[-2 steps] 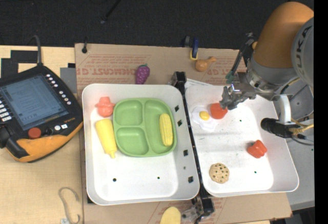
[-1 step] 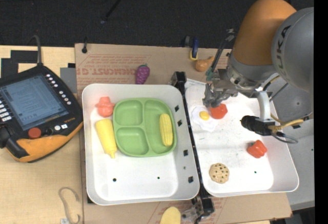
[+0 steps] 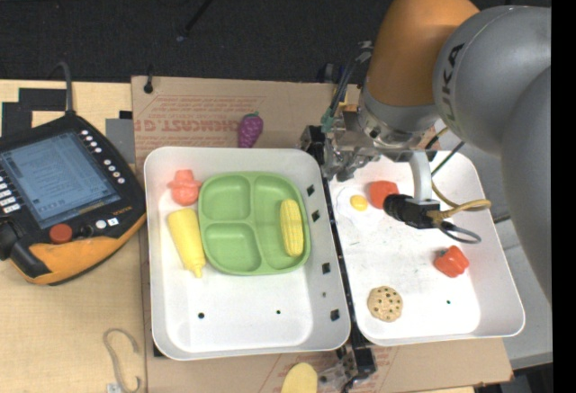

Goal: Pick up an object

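Hovering low over a corner of the bin nearer my arm point(image 3: 409, 270), my gripper point(image 3: 344, 162) sits close to the wall where that bin meets the other bin point(image 3: 234, 310). That is my main worry: coming straight down from here, I could catch the rim or land on bare floor and close on nothing. From this angle my own wrist hides the business end, so I cannot tell whether the gripper is spread or pressed together. The likeliest target, a small yellow piece point(image 3: 358, 201), lies just beside the gripper, a little further into the bin and apart from it. It looks low and rounded, so I judge it could squirt out sideways under a pinch. A red-orange piece point(image 3: 382, 192) lies right next to it on the side away from the gripper, near enough that a sloppy approach might nudge one into the other. A second orange-red piece point(image 3: 452, 262) and a cookie point(image 3: 385, 302) lie well apart from the gripper, across the same bin. The corn cob point(image 3: 291, 227) on the green plate point(image 3: 236, 243) lies beyond the dividing wall.
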